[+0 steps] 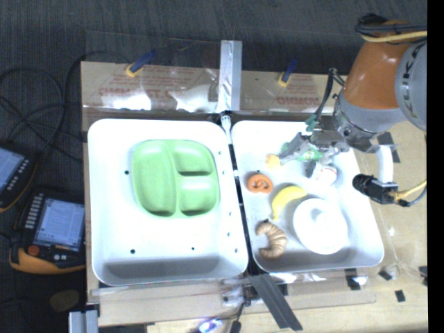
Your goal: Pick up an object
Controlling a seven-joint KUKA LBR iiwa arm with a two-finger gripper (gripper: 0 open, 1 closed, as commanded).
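Right bin (368, 252): banana (286, 200) below gripper (309, 151)

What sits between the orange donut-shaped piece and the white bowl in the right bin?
In the camera view, a yellow banana lies between the orange donut and the white bowl, its lower right edge against the bowl's rim.

Two bins sit side by side on the desk (94, 89). The left bin (111, 241) holds a divided tray (173, 177). In the right bin (371, 248), a plate (320, 225) has a banana (284, 200) at its 9 o'clock, a croissant (273, 238) at 8 and a doughnut (259, 183) at 10.
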